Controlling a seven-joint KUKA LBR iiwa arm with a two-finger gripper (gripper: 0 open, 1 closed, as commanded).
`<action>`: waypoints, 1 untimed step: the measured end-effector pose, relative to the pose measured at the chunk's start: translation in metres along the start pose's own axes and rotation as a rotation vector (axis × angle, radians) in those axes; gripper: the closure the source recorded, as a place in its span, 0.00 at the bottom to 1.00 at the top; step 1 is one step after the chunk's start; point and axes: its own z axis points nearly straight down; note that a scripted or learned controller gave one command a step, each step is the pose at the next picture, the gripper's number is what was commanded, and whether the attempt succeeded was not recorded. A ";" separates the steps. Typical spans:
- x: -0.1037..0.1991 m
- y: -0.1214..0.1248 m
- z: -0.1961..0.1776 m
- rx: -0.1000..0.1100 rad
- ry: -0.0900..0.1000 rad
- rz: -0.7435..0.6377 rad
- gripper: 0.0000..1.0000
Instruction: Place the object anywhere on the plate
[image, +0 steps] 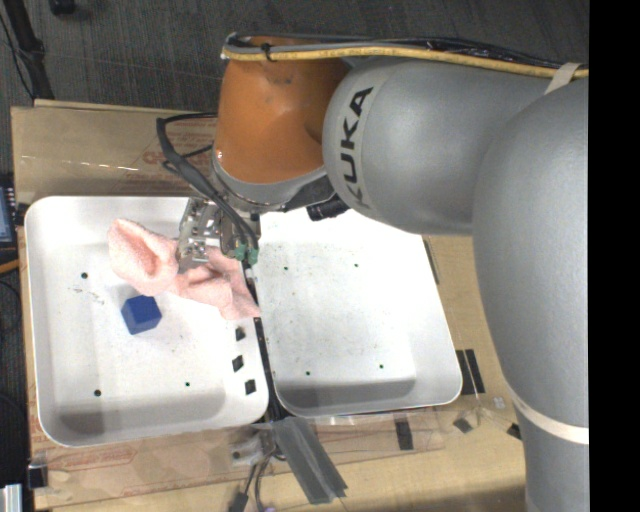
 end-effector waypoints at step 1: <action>0.000 0.000 0.000 0.000 -0.001 0.000 0.00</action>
